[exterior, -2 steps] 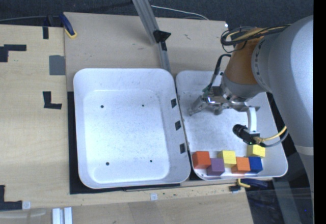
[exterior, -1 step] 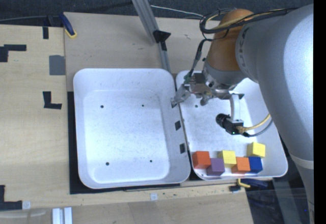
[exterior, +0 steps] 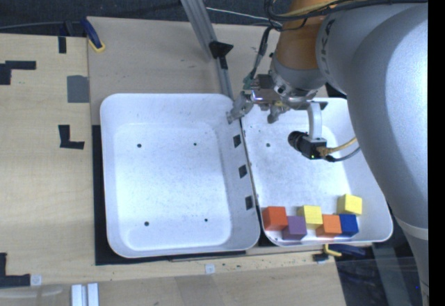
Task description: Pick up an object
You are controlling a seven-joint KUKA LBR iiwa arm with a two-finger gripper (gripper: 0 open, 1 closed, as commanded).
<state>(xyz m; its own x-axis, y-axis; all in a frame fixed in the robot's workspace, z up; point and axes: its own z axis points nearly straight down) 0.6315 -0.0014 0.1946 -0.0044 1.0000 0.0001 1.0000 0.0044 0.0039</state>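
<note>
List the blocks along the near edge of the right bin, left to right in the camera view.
Orange block → purple block → yellow block → second orange block → blue block. Another yellow block sits just behind the blue one, so I leave it unranked.

orange block, left point(exterior: 275, 216): small cube, at the left end of the cluster by the near wall of the right bin point(exterior: 361, 158).
purple block point(exterior: 297, 227): cube, just right of it, nearest the near rim.
yellow block, middle point(exterior: 312, 214): cube, just behind the purple one.
orange block, right point(exterior: 331, 224): touching the blue block.
blue block point(exterior: 349, 225): cube, at the right end.
yellow block, right point(exterior: 350, 204): tilted cube, just behind the blue one.
</note>
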